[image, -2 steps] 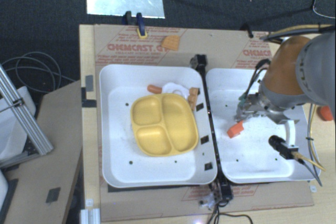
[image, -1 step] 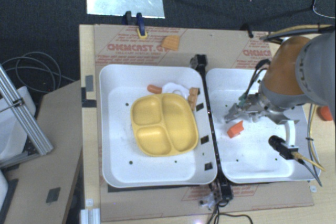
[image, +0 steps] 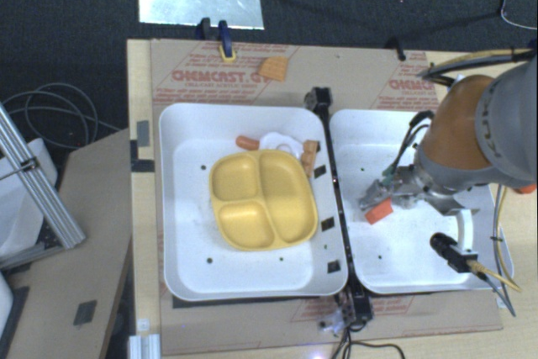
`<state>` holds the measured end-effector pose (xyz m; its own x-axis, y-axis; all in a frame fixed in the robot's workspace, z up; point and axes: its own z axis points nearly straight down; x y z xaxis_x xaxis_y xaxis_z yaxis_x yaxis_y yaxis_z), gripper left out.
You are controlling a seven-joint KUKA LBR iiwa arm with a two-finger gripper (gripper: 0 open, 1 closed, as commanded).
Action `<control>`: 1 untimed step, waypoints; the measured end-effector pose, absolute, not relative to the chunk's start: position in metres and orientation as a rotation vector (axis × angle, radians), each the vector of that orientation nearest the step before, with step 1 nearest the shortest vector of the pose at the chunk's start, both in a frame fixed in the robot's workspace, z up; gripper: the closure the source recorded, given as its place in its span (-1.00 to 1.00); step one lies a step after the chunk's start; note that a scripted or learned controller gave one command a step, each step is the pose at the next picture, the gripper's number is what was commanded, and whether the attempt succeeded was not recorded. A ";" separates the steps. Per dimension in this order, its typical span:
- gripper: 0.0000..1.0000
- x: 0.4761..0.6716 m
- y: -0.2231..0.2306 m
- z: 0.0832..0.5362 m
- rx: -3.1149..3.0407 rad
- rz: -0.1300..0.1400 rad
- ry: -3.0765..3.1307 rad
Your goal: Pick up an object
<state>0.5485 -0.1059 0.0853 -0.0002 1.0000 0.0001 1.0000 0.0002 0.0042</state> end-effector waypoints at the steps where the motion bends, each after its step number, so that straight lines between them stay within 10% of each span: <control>1: 1.00 0.549 -0.106 0.095 2.218 0.004 2.221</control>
